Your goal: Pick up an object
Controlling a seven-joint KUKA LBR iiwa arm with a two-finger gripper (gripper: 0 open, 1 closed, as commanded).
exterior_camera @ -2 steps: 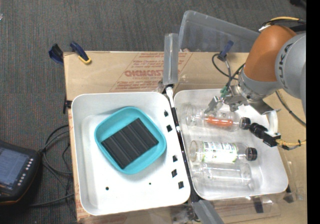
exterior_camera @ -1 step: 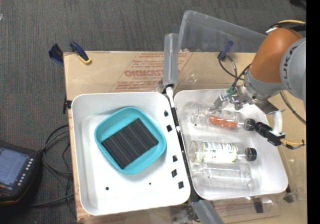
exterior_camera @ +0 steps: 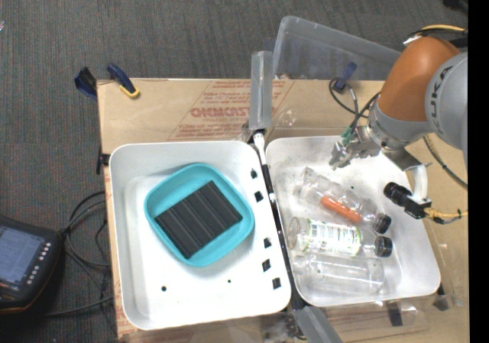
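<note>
Task obj candidates: three clear plastic bottles lying in the right bin (exterior_camera: 428,250). The top bottle (exterior_camera: 340,204), w/ an orange item inside and a dark cap, lies slantwise nearest the gripper. Just below it lies the labelled bottle (exterior_camera: 328,236), green/white print, dark cap toward the bin's right side. The lowest bottle (exterior_camera: 340,271) is plain clear, near the bin's front wall. All three lie flat on the bin floor, so none lifted yet.

Gripper (exterior_camera: 341,154) hangs over the right bin's back-left part, just above/behind the top bottle, apart from it as far as can be seen. Nothing visible between its fingers; whether they're spread or closed, can't tell at this angle, too small and cluttered w/ cables.

Progress, by my read: early approach phase. Descent, grasp and lift all remain.

Left of the right bin, the left bin (exterior_camera: 130,273) holds a teal tray (exterior_camera: 164,192) w/ a dark ribbed insert (exterior_camera: 197,215), well apart from the gripper.
</note>
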